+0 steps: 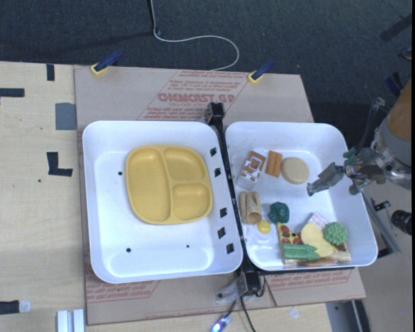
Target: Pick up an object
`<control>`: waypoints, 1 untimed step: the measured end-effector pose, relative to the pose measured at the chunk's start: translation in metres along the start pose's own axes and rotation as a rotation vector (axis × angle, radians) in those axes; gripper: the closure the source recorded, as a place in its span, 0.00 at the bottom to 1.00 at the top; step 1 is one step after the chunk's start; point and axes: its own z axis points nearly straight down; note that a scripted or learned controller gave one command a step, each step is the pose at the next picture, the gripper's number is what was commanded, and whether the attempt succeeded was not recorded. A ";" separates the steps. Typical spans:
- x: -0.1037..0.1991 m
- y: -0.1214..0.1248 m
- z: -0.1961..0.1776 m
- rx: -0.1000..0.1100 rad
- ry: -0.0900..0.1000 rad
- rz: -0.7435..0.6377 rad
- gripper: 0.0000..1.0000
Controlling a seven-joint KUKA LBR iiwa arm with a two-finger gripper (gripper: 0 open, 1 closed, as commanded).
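Tool (330, 178) hovers over right bin (332, 138), fingers' spread unreadable from here. Nearest target: tan round bun (295, 169), beside it at the bin's back. Likely light, rigid plastic, smooth; pinch across its widest part.

A yellow divided plate (169, 184) lies in the left bin (100, 206). The right bin (332, 138) holds small food toys, and the gripper (326, 180) hangs above its right side
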 end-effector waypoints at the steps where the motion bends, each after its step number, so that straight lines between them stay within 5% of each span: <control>1: 0.016 0.011 0.186 -0.006 -0.003 0.001 0.00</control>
